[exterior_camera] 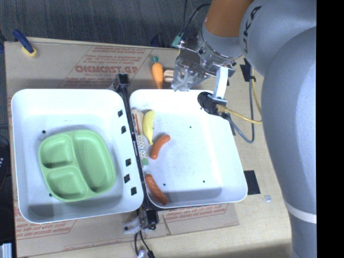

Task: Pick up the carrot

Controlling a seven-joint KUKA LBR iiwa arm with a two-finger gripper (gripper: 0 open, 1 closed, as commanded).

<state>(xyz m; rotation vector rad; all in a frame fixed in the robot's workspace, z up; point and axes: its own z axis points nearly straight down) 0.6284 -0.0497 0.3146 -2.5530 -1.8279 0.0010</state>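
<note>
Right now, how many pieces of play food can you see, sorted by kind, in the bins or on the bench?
Carrot: 1, on the bench just behind the right bin
Banana: 1, in the right bin
Sausages: 2, one mid-bin, one at its near edge
Sandwich-like piece: 1, kind uncertain
Pale piece beside the carrot: 1, too hidden to name
Total: 6

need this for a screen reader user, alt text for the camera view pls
The gripper hovers at the far rim of the right bin, beside a carrot lying on the bench outside it. That bin holds a banana and two sausages; the left bin holds a green tray.
</note>
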